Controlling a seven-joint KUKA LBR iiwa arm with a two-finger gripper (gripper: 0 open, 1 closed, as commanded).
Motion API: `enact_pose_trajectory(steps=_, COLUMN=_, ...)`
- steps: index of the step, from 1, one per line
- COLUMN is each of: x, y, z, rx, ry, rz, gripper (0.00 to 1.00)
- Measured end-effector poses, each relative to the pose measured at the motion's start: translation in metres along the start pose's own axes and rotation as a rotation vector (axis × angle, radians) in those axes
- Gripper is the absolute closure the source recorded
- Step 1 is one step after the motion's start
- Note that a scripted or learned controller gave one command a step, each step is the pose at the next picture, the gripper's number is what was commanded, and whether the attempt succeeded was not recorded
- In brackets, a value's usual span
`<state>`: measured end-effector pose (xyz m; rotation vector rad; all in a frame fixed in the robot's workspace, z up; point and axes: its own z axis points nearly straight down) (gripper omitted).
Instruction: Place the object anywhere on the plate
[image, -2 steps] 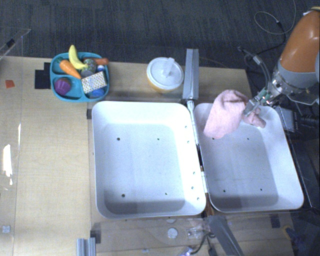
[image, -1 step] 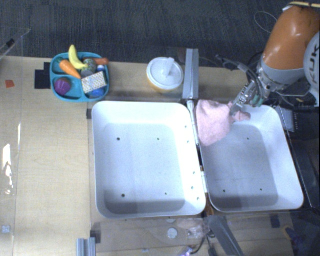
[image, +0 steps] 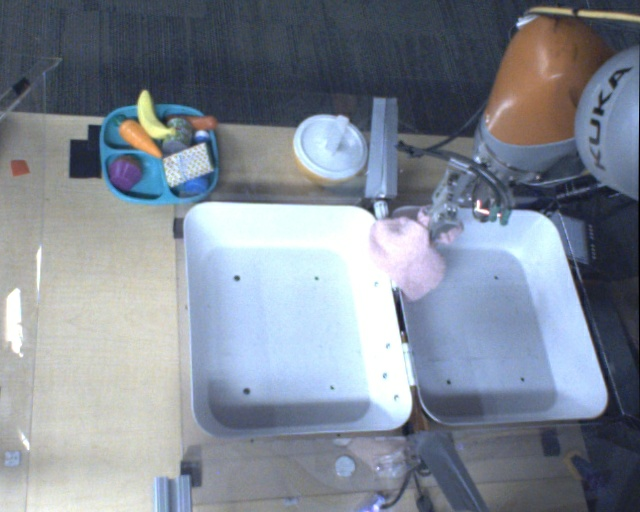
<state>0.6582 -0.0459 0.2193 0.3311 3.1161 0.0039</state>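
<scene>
Hanging over the seam between the left bin (image: 290, 310) and the right bin (image: 500, 330), a pink cloth (image: 408, 257) droops from its upper right corner, pinched in the closed gripper (image: 445, 222) just right of it.

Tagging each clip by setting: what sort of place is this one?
Probably a robotics lab bench: two white bins side by side, a KUKA arm reaching in, and a blue tray of toy food beside them.
</scene>
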Motion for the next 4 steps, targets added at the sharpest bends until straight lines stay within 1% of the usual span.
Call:
enact_pose_trajectory(steps=1, x=0.024, y=0.049, z=0.007, rx=-0.001, ry=0.003, rz=-0.213, gripper=1.0)
enact_pose_trajectory(steps=2, x=0.04, y=0.092, z=-0.005, rx=-0.001, ry=0.002, rz=-0.218, gripper=1.0)
enact_pose_trajectory(steps=3, x=0.055, y=0.143, z=-0.005, rx=-0.001, ry=0.003, rz=-0.217, gripper=1.0)
enact_pose_trajectory(steps=4, x=0.055, y=0.142, z=-0.005, rx=-0.002, ry=0.002, rz=-0.217, gripper=0.0)
